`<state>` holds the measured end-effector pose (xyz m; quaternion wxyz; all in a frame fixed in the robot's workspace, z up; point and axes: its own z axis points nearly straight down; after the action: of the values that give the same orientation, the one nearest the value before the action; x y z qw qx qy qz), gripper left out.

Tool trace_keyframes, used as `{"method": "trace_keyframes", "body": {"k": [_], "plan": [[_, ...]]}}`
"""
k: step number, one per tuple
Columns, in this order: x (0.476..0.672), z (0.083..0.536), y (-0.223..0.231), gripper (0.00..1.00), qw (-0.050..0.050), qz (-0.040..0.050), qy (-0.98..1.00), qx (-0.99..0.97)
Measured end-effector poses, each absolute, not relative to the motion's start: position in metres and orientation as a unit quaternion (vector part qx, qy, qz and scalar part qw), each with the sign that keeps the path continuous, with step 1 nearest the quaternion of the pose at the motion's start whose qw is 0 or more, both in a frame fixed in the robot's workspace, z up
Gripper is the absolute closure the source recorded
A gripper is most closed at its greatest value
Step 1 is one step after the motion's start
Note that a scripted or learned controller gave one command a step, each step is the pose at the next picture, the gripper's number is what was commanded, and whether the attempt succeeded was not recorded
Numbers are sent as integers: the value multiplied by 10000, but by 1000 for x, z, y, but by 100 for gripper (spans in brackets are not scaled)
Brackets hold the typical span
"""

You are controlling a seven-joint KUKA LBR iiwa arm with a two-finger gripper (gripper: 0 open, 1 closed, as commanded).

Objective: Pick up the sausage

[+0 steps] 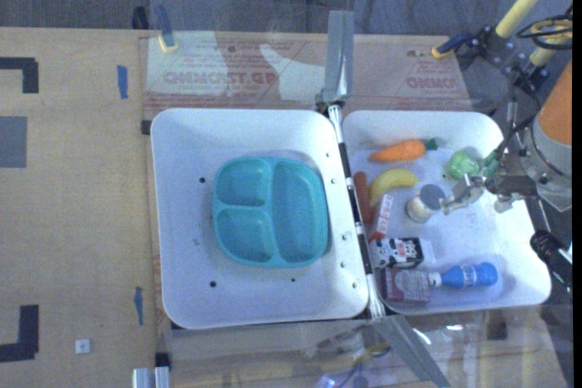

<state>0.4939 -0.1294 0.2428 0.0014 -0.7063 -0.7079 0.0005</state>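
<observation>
White plastic bins sit side by side on the bench: the left bin has a teal divided plate in its middle, and the right bin has many small things. The sausage, reddish brown, lies along the left wall of the right bin, just beside the banana, which curves at its right. Above them lies a carrot, and further right a green item near the back. Toward the front I see a small carton and a bottle with a blue cap lying on its side. The arm comes in from the right, and the gripper hangs over the middle of the right bin, near a small round object and well apart from the sausage. Its fingers look spread, with nothing between them.
</observation>
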Motion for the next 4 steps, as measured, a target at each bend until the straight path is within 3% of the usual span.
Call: {"method": "trace_keyframes", "body": {"k": [1,2,3,4], "plan": [[546,105,-111,0,-18,-6,-6697,-7426],[598,88,-100,0,-32,-19,-6953,-7187],[603,88,-122,0,-29,-24,-7520,-6592],[661,85,-119,0,103,128,-6683,-7437]]}}
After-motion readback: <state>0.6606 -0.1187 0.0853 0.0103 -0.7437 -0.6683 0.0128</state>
